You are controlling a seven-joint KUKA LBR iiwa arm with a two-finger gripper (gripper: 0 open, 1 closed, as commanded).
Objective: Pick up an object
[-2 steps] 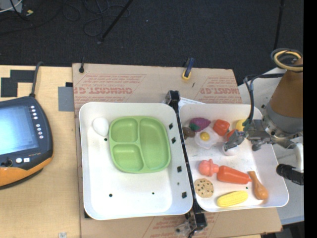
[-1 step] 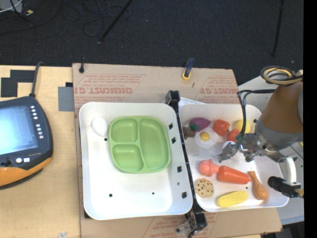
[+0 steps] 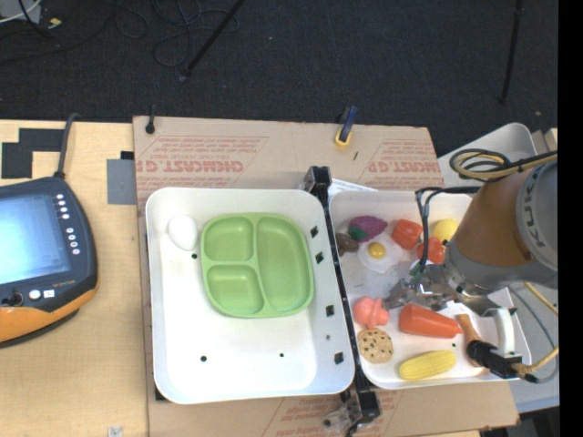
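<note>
**Arm hovering low over toy food in right bin**

The grey arm with its orange band point(image 3: 499, 221) is reaching in from the right, and its metal two-finger gripper point(image 3: 412, 289) is sitting low in the shallow white plastic right bin point(image 3: 364, 209). Whether it is spread or closed: cannot tell, wrist and clutter are hiding that.

Objects lying in that bin, all glossy moulded plastic:
- orange tapered carrot point(image 3: 428, 321), just below the gripper, maybe touching, unclear
- pink lumpy piece point(image 3: 370, 311), left of the carrot
- round tan cookie with dark chips point(image 3: 374, 345), at the front
- yellow bumpy corn cob point(image 3: 426, 364), front edge
- white fried egg with yellow yolk point(image 3: 376, 253)
- purple rounded vegetable with green top point(image 3: 367, 228)
- orange-red blocky piece point(image 3: 406, 234)
- yellow round piece point(image 3: 444, 230), partly behind the arm

The shallow white plastic left bin point(image 3: 182, 335) is holding a smooth green three-compartment tray point(image 3: 256, 265) and a white egg-shaped object point(image 3: 182, 233) just beside its upper left corner. A grey handheld control pendant with a screen point(image 3: 41, 258) is lying on the bench at far left.
</note>
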